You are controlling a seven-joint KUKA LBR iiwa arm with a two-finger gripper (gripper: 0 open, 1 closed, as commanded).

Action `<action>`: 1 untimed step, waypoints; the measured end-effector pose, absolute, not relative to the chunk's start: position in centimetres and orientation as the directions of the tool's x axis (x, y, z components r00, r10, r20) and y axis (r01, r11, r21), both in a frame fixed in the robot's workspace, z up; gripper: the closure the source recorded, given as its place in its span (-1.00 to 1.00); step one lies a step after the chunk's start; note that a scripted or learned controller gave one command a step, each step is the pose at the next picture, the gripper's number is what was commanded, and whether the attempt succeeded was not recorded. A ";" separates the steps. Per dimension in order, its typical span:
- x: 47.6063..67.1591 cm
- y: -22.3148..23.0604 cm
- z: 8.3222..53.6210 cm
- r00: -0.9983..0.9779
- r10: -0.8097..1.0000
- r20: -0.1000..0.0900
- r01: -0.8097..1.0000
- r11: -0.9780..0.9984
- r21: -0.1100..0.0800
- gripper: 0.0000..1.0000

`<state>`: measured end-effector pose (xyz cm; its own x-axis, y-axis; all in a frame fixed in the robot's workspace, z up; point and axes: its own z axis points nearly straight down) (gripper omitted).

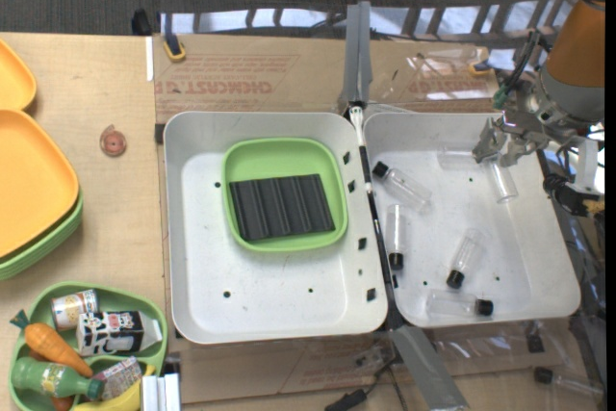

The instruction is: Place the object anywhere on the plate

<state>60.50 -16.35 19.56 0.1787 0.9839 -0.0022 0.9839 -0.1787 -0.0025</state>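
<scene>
A green square plate (330, 170) lies in the left white bin (192, 236), and a black ridged slab (281, 207) rests on it. Several clear vials with black caps are scattered in the right bin (539, 298), among them one (399, 186) near the divider and another (464, 257) lower down. My gripper (506, 147) hangs over that bin's upper right corner, far from the plate. A clear vial (504, 182) sits directly under it; I cannot tell whether it is held.
Orange plates (29, 173) are stacked on the wooden table at the left. A green bowl (144, 315) of toy food stands at the bottom left. A small red disc (114, 141) lies on the table. Flat cardboard (250, 77) lies behind the bins.
</scene>
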 end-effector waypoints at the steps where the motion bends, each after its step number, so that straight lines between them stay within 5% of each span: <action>1: 60.5 -16.3 19.6 0.179 0.984 -0.002 0.984 -0.179 -0.002 -1.00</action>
